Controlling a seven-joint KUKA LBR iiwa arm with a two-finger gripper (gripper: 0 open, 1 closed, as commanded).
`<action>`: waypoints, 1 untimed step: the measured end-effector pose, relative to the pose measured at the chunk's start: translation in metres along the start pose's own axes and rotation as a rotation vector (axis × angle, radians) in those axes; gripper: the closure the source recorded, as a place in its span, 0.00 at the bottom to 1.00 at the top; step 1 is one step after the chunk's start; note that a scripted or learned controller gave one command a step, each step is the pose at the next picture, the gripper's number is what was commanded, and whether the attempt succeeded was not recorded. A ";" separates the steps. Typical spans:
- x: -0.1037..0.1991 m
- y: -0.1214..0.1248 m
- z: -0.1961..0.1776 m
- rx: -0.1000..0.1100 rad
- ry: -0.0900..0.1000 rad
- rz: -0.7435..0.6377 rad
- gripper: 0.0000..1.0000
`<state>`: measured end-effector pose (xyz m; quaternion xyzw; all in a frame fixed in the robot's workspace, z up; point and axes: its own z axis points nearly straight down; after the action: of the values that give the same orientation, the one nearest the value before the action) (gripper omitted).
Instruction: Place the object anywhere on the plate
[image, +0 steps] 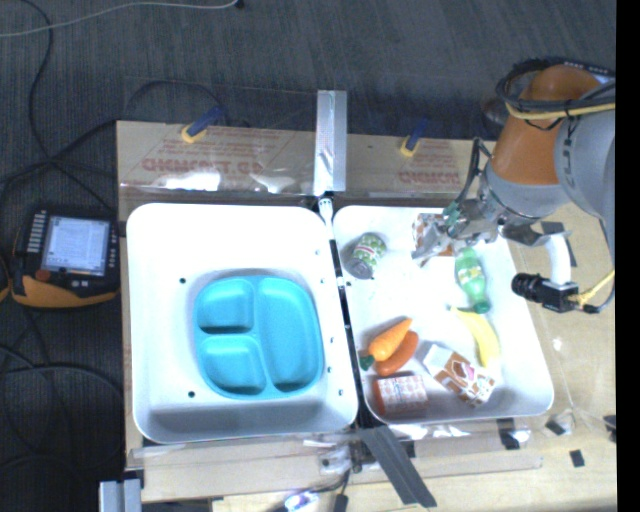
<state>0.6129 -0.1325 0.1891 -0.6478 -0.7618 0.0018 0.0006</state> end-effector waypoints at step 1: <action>0.064 -0.045 0.007 -0.001 0.003 -0.319 1.00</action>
<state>0.5585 -0.0760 0.1822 -0.5185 -0.8551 0.0002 0.0018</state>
